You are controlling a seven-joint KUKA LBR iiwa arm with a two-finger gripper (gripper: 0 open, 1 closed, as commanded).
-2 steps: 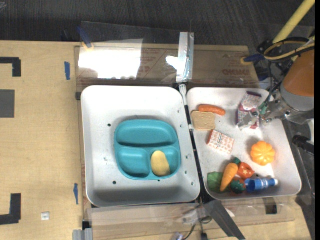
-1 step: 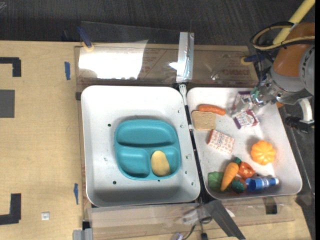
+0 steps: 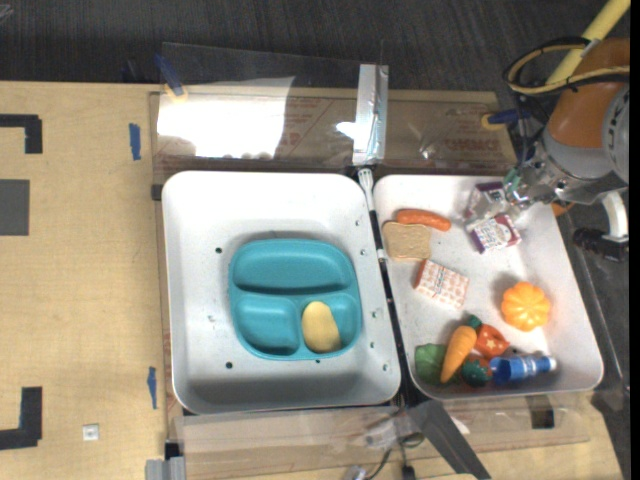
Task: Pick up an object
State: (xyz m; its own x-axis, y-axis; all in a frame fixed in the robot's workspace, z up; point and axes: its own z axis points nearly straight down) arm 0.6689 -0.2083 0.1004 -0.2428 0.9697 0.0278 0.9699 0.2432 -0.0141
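Lower right of the frame: a blue bottle (image 3: 521, 369) lies on its side against the near wall of the right bin (image 3: 580, 268), with a green vegetable (image 3: 430, 360), a carrot (image 3: 458, 352) and a red piece (image 3: 490, 341) bunched just to its left.
Right bin, middle: an orange pumpkin (image 3: 525, 305) toward the right wall; a small pink-and-white box (image 3: 441, 282) near the centre.
Right bin, upper part: a slice of bread (image 3: 405, 239) by the left wall, touching a sausage (image 3: 423, 219) just above it; a purple-and-white packet (image 3: 494, 233) further right.
Left bin (image 3: 190, 268): holds a teal divided tray (image 3: 290, 296); a yellow potato (image 3: 320, 326) sits in the tray's lower right compartment.
Writing: print on the box and packet is too small to read.
Gripper (image 3: 516, 190): at the upper right corner of the right bin, just above the packet; whether it is open, closed or gripping anything cannot be told.
Arm (image 3: 590, 118): grey and orange, at the upper right edge of the frame.
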